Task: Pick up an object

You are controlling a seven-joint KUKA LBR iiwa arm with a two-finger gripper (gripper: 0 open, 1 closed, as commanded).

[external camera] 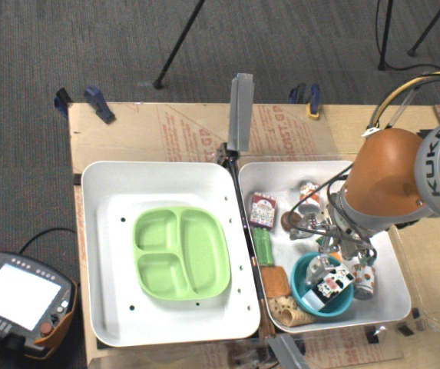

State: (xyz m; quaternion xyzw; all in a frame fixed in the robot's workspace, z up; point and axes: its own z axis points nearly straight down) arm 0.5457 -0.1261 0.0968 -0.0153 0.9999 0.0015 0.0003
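Camera view: wrist hides the jaws [341,258] above teal bowl [309,294]; opening unreadable.

Counter stock, counted by kind

Two white bins: left bin [97,206], right bin [400,283]. One green divided plate [181,252]. One teal bowl [306,287]. One green bar [263,246]. One small printed box [263,211]. One waffle piece [275,281].

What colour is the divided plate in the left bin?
Light green, three compartments: the divided plastic plate, seen clearly in the camera view.
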